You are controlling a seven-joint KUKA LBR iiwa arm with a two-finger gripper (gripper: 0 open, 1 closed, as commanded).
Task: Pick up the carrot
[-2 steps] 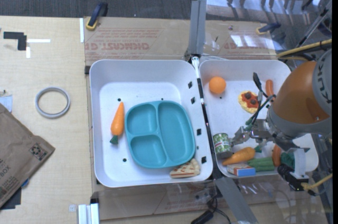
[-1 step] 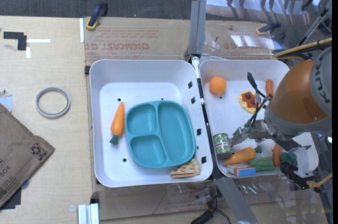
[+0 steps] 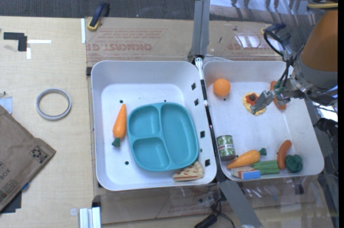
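My counter [image 3: 43, 60] carries two white bins [image 3: 102, 130] side by side, a tape ring [image 3: 54, 104] at nine o'clock, and a brown bag [image 3: 19, 159] at eight.

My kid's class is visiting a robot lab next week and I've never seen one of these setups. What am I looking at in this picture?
One camera fixed above a bench looks down at a slant. On the bench sit two shallow white bins side by side.

The left bin holds a teal divided plate, a carrot lying beside it, and a toy sandwich slice.

The right bin holds an orange ball, a small can, a second carrot, a sausage and other toy foods.

The grey and orange shape at right is a robot arm. Its pincer is over the right bin, above a small yellow toy. I can't tell whether it grips anything.

A tape roll lies on the bench.
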